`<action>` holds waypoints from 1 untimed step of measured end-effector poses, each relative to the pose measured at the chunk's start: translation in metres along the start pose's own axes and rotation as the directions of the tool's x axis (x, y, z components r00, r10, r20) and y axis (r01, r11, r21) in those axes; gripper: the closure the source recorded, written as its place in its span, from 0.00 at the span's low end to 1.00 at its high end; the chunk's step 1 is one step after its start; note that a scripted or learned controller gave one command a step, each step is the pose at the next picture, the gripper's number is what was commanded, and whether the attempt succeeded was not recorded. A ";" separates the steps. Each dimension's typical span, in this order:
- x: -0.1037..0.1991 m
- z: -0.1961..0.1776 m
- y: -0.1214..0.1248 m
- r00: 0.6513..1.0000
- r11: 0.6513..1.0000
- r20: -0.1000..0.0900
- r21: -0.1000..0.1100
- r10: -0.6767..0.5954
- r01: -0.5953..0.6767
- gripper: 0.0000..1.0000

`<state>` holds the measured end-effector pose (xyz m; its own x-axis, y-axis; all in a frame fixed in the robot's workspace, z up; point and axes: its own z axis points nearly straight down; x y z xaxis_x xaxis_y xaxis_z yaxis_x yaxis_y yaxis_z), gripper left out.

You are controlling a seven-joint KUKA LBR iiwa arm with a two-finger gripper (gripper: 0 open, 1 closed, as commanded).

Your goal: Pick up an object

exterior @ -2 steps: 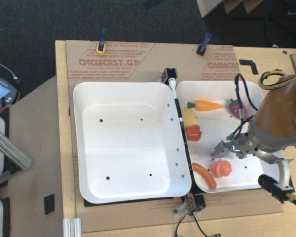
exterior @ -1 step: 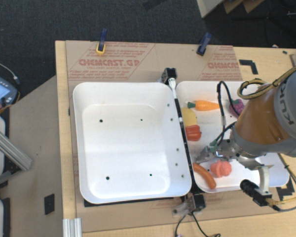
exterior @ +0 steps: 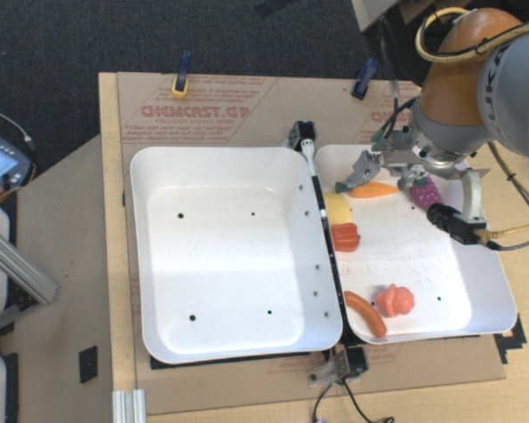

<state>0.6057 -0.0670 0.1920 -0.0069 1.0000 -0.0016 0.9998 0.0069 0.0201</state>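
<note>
Bright, even overhead light washed the left bin [exterior: 220,245] nearly white; soft shadows fell toward six o'clock; focus was slightly soft.

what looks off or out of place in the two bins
Nothing looks spilled or damaged. The toy foods all lie in the right white bin: an orange carrot, purple grapes, a red pepper and an orange sausage tight against the divider.

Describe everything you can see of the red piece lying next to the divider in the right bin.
The red piece is a small, blocky, glossy item that looks like plastic toy food, perhaps a pepper. It lies on the floor of the right bin, close against the wall shared with the left bin. Its upper end touches or nearly touches a pale yellow piece. It sits apart from the gripper.
</note>
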 end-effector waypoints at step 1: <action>-0.015 -0.178 -0.039 1.000 1.000 0.001 0.000 0.007 -0.007 0.00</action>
<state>0.5632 -0.0821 0.3688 0.0003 1.0000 -0.0027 0.9998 -0.0002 0.0204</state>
